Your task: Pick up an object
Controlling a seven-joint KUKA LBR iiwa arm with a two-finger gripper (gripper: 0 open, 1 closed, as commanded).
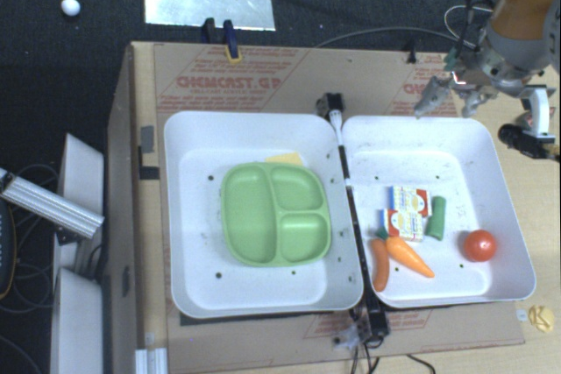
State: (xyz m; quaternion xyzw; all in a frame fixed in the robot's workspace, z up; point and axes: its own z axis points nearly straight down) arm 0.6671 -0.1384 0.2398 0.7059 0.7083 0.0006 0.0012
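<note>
Two bins sit below me in the camera view. My gripper (449, 96) hangs above the far rim of the right bin (504, 188), jaws spread and holding nothing, well apart from anything to grasp. The candidates cluster toward the near side: a small carton (407, 212), a green piece (436, 218) just beside it, two carrots (399, 257), and a tomato (479, 245) standing alone, likely the easiest pick. The left bin (197, 188) carries a green divided tray (274, 214).
</note>
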